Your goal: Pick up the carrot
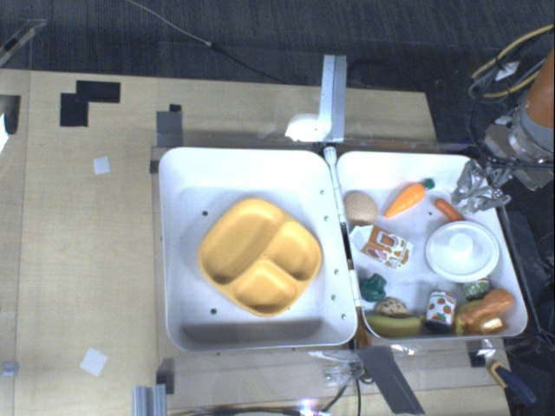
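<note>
Carrot (407, 198) lies in the upper part of the right bin (519, 315), orange with a small green top pointing toward the far right corner, tilted on a diagonal. Just left of it sits a tan, rounded bread-like piece (361, 206), and below that a small printed carton (387, 248). To the carrot's right, a short reddish-orange sausage-like item (448, 208) lies near the claw (482, 189), which hangs over the bin's upper right corner, close to the carrot but apart from it. Whether the claw is open or closed cannot be told from this angle; nothing is visible between its tips. Under the claw rests a round white bowl (462, 250). Along the bin's near edge lie a green toy (374, 287), a banana (395, 323), a small patterned can (440, 308) and a brown-orange item (487, 310). The left bin (178, 258) holds a yellow divided plate (259, 255). Both bins rest on the light wooden bench (78, 258).
</note>
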Robot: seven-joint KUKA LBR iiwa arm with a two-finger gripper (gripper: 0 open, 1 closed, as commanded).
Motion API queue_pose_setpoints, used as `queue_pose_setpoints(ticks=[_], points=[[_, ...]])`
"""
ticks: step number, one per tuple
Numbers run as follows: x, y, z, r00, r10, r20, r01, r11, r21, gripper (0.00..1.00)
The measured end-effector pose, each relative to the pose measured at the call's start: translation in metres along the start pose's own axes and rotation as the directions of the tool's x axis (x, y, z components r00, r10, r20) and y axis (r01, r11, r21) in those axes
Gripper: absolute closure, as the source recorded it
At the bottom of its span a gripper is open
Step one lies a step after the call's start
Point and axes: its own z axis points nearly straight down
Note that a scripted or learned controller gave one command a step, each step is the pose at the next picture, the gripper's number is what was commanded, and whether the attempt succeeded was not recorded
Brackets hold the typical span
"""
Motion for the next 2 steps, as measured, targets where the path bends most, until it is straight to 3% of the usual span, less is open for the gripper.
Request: queue_pose_setpoints(ticks=[1, 2], points=[[-0.115, 0.054, 0.122, 1.0, 0.021, 0.017, -0.021, 1.0, 0.014, 1.0], [-0.1, 0.047, 0.028, 0.997, 0.07, 0.016, -0.07, 0.997, 0.013, 1.0]])
